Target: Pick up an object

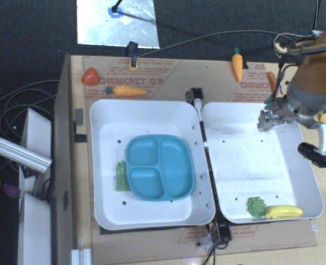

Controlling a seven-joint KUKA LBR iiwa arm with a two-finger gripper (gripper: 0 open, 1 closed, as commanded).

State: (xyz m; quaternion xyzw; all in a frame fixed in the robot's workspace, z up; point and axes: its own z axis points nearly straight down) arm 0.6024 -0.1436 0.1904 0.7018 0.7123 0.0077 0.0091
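My gripper [266,120] hangs over the far right part of the right bin [234,159], above the bin floor, with nothing seen between its fingers. A green broccoli piece [256,206] and a yellow banana [284,211] lie side by side at the right bin's near edge, well below the gripper. In the left bin [105,148] sits a blue divided plate [159,167], and a green vegetable piece [121,176] lies against the plate's left side.
On the cardboard behind the bins lie a tomato [90,77], a carrot [127,91] at the left and another carrot [238,66] at the right. A black clamp [194,96] sits where the bins meet.
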